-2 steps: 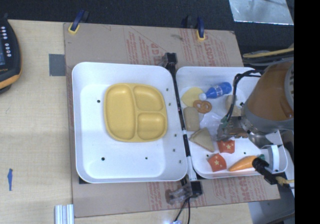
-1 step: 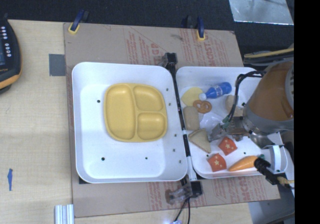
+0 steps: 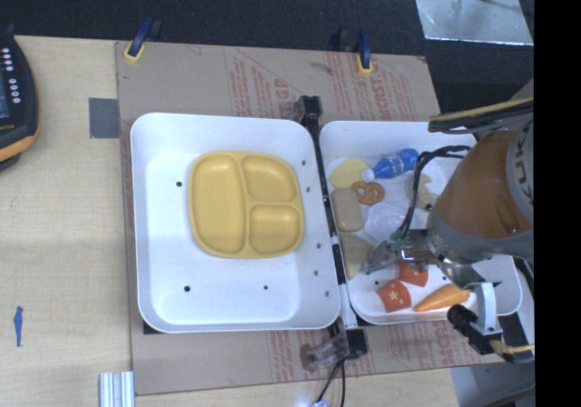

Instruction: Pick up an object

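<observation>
Left bin (image 3: 163, 296) held a yellow divided plate (image 3: 245, 203). Right bin (image 3: 363, 310) held a blue bottle (image 3: 392, 163), pretzel (image 3: 369, 193), beige oblong piece (image 3: 347, 209), red block with star (image 3: 394, 295) and orange carrot (image 3: 442, 297) near the front wall. Bins sat on cardboard (image 3: 227, 78) over a wooden bench (image 3: 54, 260). Gripper (image 3: 392, 253) was low over the right bin's middle; couldn't tell finger state.

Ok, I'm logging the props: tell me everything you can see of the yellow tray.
The yellow tray is a rounded, glossy, plastic-looking plate split into three compartments: one tall on the left, two smaller on the right. It lies flat, slightly turned, in the middle of the left bin, touching only the bin's floor.
</observation>
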Robot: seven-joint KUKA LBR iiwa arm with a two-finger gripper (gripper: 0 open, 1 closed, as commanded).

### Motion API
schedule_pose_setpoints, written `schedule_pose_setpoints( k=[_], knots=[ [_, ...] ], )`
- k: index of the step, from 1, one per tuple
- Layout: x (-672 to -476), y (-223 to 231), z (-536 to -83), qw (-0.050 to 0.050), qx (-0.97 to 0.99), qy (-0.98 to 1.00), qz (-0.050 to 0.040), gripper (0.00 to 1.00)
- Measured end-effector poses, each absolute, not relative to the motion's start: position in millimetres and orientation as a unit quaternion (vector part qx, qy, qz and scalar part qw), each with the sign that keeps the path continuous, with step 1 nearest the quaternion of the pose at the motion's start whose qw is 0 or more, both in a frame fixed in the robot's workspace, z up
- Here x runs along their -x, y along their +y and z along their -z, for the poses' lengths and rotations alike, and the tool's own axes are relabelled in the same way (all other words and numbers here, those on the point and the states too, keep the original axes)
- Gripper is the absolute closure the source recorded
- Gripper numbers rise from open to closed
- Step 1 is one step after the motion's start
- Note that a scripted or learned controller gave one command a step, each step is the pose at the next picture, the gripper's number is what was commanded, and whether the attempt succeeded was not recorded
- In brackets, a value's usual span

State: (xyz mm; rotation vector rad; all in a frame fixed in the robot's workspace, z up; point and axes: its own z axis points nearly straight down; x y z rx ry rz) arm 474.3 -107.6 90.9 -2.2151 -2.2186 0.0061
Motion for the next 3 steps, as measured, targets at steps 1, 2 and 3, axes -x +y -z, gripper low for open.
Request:
schedule_pose_setpoints(
  k=[1,2,3],
  knots=[
    [-524.4,-153,-143,-0.003,0.706,-0.709,0.0005,0.00],
    [-472.6,-133,-89,0.006,0.706,-0.708,-0.0026,0.00],
    [-475.6,-135,-103,0.002,0.706,-0.709,-0.0013,1.00]
  ],
)
